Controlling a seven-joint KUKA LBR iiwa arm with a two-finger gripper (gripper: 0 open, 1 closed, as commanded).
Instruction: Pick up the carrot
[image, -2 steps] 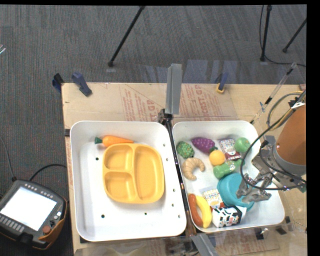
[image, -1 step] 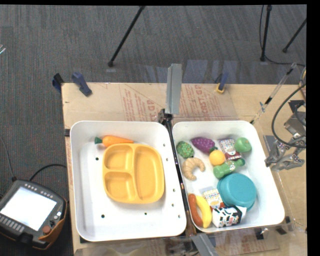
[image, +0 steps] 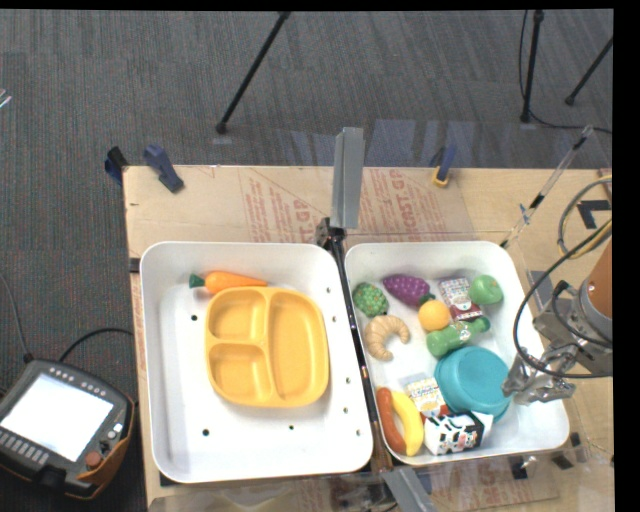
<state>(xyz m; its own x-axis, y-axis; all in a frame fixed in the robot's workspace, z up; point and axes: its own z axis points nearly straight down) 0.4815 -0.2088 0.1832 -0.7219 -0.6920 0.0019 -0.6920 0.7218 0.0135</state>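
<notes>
A plywood bench (image: 250, 205) on dark grey carpet carries two shallow white plastic bins side by side. The small orange plastic carrot with a green top (image: 230, 281) lies untouched in the left bin (image: 165, 400), touching the far edge of the yellow three-compartment plastic tray (image: 268, 347) that serves as the landmark here. The task looks barely begun: nothing has been grasped, and the whole approach and pick remain. The metal two-finger gripper (image: 537, 385) sits well to the right of the yellow tray, over the near right corner of the right bin (image: 545, 432), just beside a teal plastic bowl (image: 473, 380). The arm's grey wrist leans in from the right edge, angled downward. Whether the gripper is parted or closed cannot be told; nothing is visibly held.
</notes>
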